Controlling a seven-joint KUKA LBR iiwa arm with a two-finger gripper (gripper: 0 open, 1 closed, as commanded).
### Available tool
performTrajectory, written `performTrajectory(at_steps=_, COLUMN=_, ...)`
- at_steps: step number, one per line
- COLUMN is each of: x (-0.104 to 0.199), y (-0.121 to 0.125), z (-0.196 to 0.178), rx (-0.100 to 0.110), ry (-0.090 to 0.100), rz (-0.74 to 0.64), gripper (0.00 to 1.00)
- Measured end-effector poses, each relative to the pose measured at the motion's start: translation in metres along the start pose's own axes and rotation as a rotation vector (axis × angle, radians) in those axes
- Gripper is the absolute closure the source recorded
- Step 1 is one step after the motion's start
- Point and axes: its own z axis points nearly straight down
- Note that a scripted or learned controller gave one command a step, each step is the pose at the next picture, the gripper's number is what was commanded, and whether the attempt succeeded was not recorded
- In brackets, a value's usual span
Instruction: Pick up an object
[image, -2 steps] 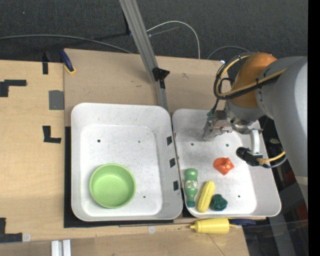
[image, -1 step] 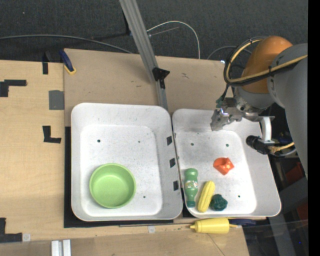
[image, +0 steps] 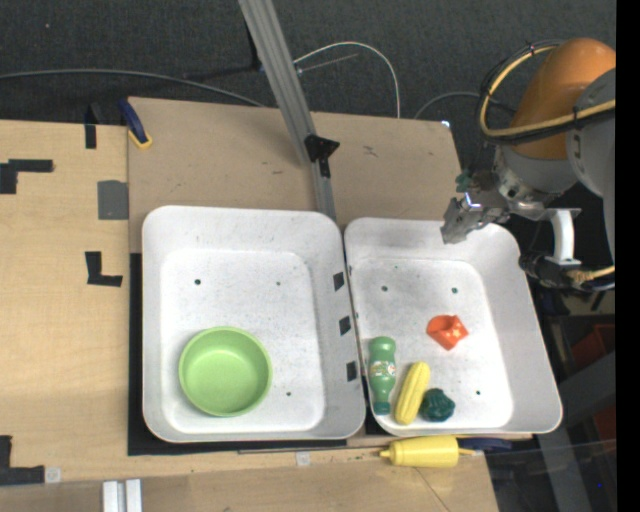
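4 small objects are sitting in the right bin (image: 520, 330); the gripper (image: 458, 225) is hovering over its far rim, grip unreadable, needing to descend toward the red block (image: 447, 331).

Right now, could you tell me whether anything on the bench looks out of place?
Yes: a yellow plastic bottle-shaped toy lies on its side on the bench, just outside the near rim of the right white bin, while the other small items sit inside it.

The grey arm (image: 560, 120) comes in from the right, its orange band up high. Its gripper (image: 462, 222) points down and holds nothing.
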Motion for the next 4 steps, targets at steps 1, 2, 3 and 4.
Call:
performTrajectory(at_steps=1, x=-0.008, y=0.004, z=-0.049, rx=0.001, ry=0.0, rz=-0.001, gripper=1.0)
performTrajectory(at_steps=2, x=0.04, y=-0.009, z=-0.048, rx=0.006, ry=0.003, rz=-0.004, gripper=1.0)
performTrajectory(at_steps=3, x=0.087, y=-0.033, z=-0.031, rx=0.009, ry=0.003, rz=-0.004, gripper=1.0)
performTrajectory(at_steps=4, x=0.142, y=-0.058, z=-0.021, rx=0.01, ry=0.003, rz=-0.005, gripper=1.0)
